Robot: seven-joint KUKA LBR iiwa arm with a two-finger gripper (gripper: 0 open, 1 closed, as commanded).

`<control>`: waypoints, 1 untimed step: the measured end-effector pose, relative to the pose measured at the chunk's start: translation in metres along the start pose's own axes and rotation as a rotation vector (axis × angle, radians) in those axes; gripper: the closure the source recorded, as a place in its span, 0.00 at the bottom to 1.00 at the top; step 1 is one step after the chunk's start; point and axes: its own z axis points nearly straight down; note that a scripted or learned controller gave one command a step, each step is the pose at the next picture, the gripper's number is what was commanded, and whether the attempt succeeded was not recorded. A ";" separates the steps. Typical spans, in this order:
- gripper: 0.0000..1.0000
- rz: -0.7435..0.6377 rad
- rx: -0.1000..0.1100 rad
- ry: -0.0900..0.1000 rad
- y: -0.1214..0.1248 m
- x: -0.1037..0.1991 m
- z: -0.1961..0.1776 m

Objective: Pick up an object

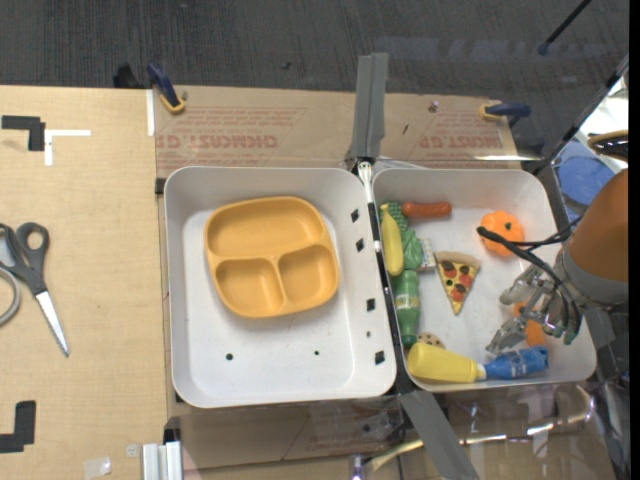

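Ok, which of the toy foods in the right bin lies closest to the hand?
The yellow-and-blue bottle along the bin's near wall. Its blue end sits just below the hand. The pizza slice, orange ball and sausage lie farther off.

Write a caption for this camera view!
Robot hand hovers over toy food in the right bin; yellow tray sits left.

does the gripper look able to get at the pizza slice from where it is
Probably yes. The pizza slice lies flat on bare bin floor in the right bin, with open space between it and the gripper to its right. Nothing covers it; the green bottle lies apart on its left.
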 end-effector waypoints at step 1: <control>1.00 -0.005 0.001 0.000 0.001 -0.001 -0.009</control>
